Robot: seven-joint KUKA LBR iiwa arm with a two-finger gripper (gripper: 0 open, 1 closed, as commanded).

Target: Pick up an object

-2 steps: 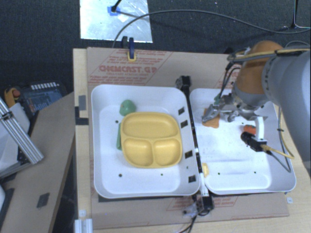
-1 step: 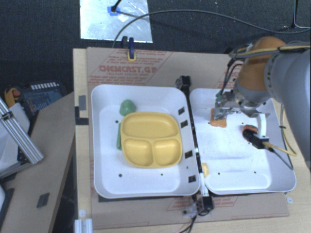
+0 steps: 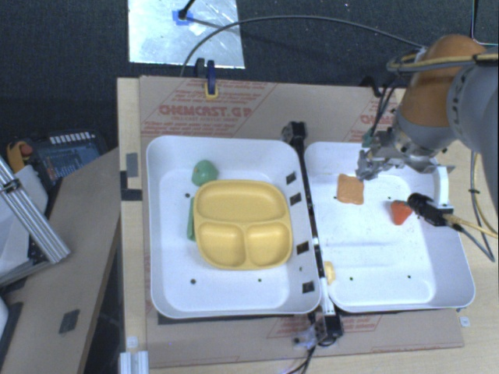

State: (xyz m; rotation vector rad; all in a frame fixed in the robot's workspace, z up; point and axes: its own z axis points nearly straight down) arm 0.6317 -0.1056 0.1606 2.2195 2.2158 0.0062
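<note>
Pick not done yet. Two-finger metal gripper (image 3: 368, 167) just above flat orange toast-like slice (image 3: 350, 189) in right white bin (image 3: 390, 291); grip state unclear, nothing visibly held.

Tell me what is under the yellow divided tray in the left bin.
A green object pokes out from beneath the yellow tray at its upper left edge, with a green strip running down the tray's left side. The tray covers the rest of it, so its full shape cannot be seen.
</note>
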